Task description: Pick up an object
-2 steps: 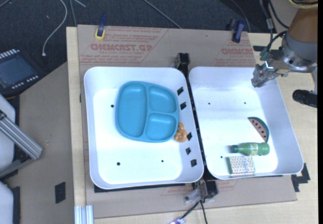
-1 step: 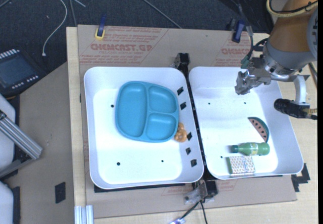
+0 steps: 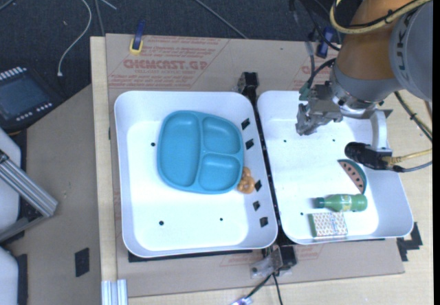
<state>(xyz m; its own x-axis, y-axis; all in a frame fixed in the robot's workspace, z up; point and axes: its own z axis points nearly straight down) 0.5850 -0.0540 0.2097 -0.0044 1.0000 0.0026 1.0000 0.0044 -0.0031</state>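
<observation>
Hanging over the far left part of the right bin point(image 3: 289, 166), the gripper point(image 3: 307, 121) points down at bare white floor. Nothing shows in its grasp, and from where I stand I cannot tell how wide it is set.

The likely pickings lie toward the near right of that bin, well apart from the gripper. There is a green bottle point(image 3: 342, 202) on its side, a watermelon slice point(image 3: 355, 177) just beyond it, and a flat checked pad point(image 3: 328, 225) at the near rim. They look loosely scattered rather than arranged, probably so that any of them can be taken from above. My guess is that the arm would have to come nearer and to the right to reach one.

The left bin point(image 3: 137, 194) holds a blue divided plate point(image 3: 199, 152) lying flat, with a small orange scrap point(image 3: 245, 181) touching its near right edge.

Both bins sit on a cardboard sheet point(image 3: 172, 60) that seems to serve as a base. A blue and yellow clamp point(image 3: 139, 40) pins its far edge. Red print on the sheet reads "CHEMCAST GP", as far as I can make out. The smaller lines under it are too blurred to read, and so is any label on the bottle.
</observation>
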